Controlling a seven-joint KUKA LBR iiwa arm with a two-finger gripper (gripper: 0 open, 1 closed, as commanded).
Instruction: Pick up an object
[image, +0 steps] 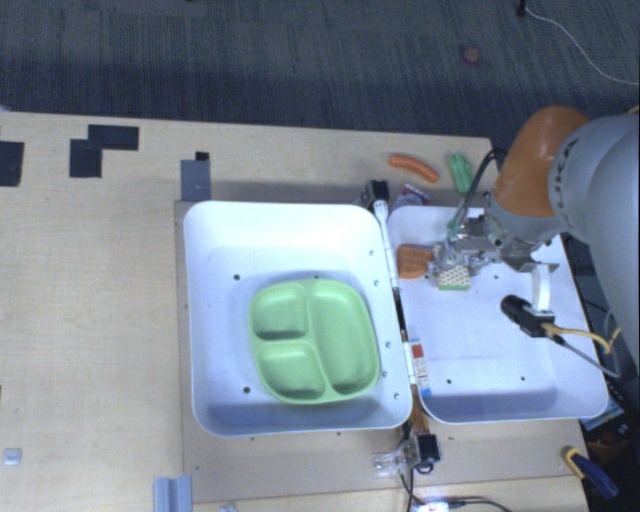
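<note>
A small, pale yellow-green checkered piece lies flat on the floor of the right bin, in that bin's far left part. The gripper stands directly over it, so close that its tip meets the piece's far edge in this view. Whether it touches the piece cannot be told, nor whether the gripper is spread or closed, nor whether anything is gripped. The piece looks to be resting on the bin floor rather than lifted.

Just to the left of the checkered piece, and close to the bin's left wall, lies an orange-brown piece, squarish and flat. The two sit side by side, nearly touching.

The grey arm comes in from the right over the bin's far right corner, with its orange band just above the wrist.

The left bin holds a light green divided plate with three compartments, lying slightly askew near the middle of the floor.

Beyond the right bin's far wall, on the bench, lie an orange toy sausage and, just to its right, a green object too small to identify. Dark square patches mark the bench top at far left.
</note>
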